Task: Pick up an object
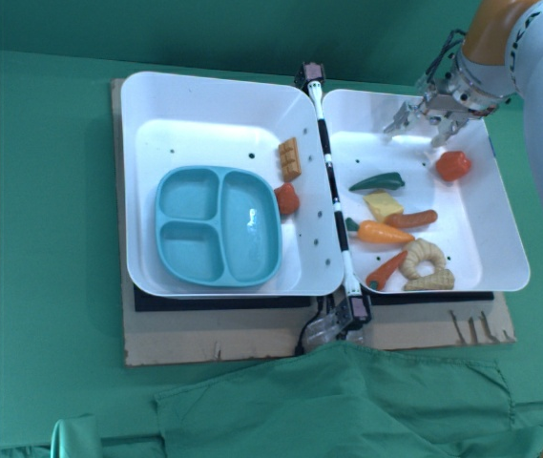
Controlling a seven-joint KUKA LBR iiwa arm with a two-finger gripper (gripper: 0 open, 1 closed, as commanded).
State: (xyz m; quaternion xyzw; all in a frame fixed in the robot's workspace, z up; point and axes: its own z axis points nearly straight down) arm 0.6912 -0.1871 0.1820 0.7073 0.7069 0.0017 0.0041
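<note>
Two white bins sit side by side on the bench, so let's sweep across. In the left bin (216, 98) there's a blue divided plate (218, 225), three compartments, lying flat toward the near left. Just beside its right rim sits a small red piece (287, 198), and a little farther back an orange waffle-like block (290, 158), close to the right wall.

Over the black-and-white divider bar (331, 189) and into the right bin (505, 246), where the pickable bits are gathered. A green pepper (378, 181) lies near the middle, a yellow wedge (383, 204) just in front of it, touching a reddish sausage (413, 219). Below those, an orange carrot (380, 232) with its green top pointing left, then a second, smaller carrot (384, 272) angled near the front wall. Right beside it, a tan croissant (426, 265), curled up against the front edge. Off on its own to the right, a red tomato-like piece (452, 165).

And the gripper (414, 128) hangs over the back of the right bin, fingers spread apart, nothing between them. The red piece lies just to its right and nearer, not touched.
</note>
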